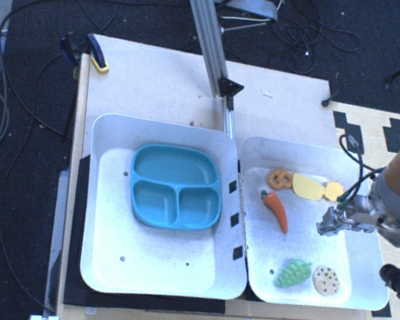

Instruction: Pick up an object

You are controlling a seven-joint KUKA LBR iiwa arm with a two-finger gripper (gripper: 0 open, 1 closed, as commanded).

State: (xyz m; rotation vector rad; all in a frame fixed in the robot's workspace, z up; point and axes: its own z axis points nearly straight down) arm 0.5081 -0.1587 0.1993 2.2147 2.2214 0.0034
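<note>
The metal two-finger gripper hangs over the right white bin, its fingers too blurred and small to tell whether they are parted or closed; nothing visibly sits between them. Just above it lies a yellow banana-shaped toy, with a brown pretzel beside that. To its left rests an orange carrot. Nearer the front lie a green leafy toy and a speckled round cookie. The left white bin holds a blue divided plastic tray.
</note>
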